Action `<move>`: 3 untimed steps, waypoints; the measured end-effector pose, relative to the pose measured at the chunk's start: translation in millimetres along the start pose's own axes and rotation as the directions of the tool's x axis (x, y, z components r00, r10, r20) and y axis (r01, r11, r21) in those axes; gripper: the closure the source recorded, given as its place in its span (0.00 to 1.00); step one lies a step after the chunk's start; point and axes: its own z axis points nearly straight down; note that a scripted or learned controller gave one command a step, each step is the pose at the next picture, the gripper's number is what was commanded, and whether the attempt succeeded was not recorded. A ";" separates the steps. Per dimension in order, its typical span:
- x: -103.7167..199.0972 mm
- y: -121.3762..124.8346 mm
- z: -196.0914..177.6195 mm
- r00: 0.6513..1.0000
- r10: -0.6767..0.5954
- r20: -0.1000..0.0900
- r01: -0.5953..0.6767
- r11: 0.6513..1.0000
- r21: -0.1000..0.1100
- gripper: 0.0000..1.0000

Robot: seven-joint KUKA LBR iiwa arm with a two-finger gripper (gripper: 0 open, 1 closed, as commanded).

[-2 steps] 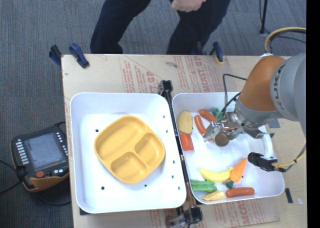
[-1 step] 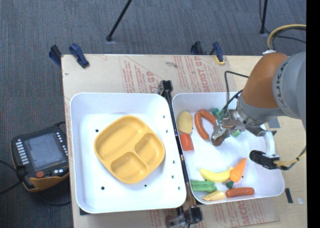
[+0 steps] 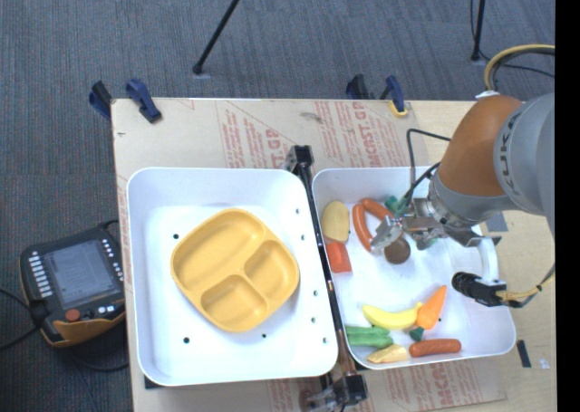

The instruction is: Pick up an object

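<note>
My gripper (image 3: pixel 391 236) is low in the right bin (image 3: pixel 489 333), near its back middle. It stands open, with nothing between its fingers. A brown round thing (image 3: pixel 398 253) lies just in front of it, touching or nearly touching the fingertips. A curved orange-red piece (image 3: pixel 362 220) lies just to its left, and a small green thing (image 3: pixel 391 203) just behind it. Further left in this bin are a pale yellow potato shape (image 3: pixel 336 220) and a red-orange chunk (image 3: pixel 338 257).
At the front of the right bin lie a banana (image 3: pixel 391 316), a carrot (image 3: pixel 431 306), a green pod (image 3: pixel 367 336), a yellow wedge (image 3: pixel 390 355) and a red-orange stick (image 3: pixel 436 347). A yellow divided plate (image 3: pixel 236 270) sits in the left bin (image 3: pixel 145 220).
</note>
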 end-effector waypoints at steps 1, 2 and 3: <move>41.6 29.3 23.7 1.000 -0.005 0.001 0.005 1.000 -0.002 0.00; 41.5 29.5 13.4 1.000 -0.005 0.001 0.005 1.000 -0.002 1.00; 51.1 -23.1 -77.1 1.000 -0.002 0.002 0.002 1.000 -0.004 1.00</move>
